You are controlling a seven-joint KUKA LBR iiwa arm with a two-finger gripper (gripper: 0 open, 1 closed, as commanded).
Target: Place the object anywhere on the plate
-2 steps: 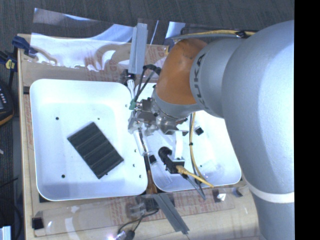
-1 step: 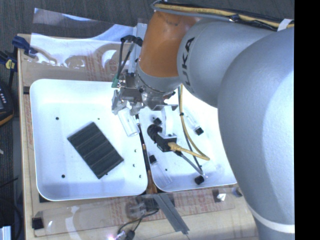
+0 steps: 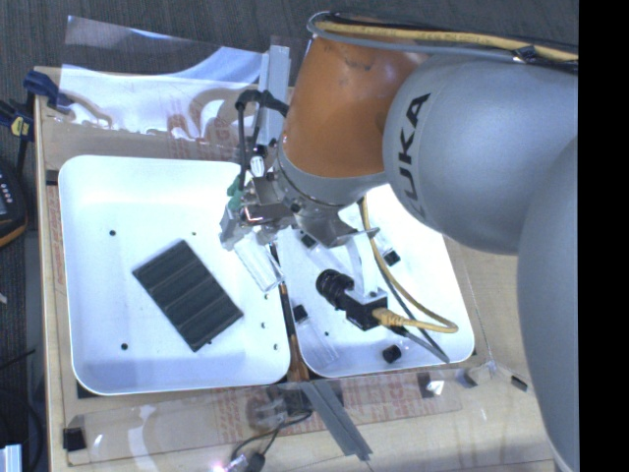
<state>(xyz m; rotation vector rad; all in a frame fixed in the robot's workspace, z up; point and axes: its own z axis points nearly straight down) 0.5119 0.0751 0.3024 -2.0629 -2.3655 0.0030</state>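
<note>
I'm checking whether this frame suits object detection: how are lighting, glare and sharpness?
Camera view: even, bright light; the left bin is washed out near white, with soft shadow along its lower rim; the dark ribbed plate stands out crisply; the arm looms close and slightly soft, hiding much of the right bin; the claw looks blurred.

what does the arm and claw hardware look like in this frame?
Bulky rounded grey arm with a wide orange band above the wrist and dark KUKA lettering on the shell. A yellow cable loops under the wrist, and a tan hose runs along the top. The claw has pale, translucent-looking fingers below a metal mount.
</note>
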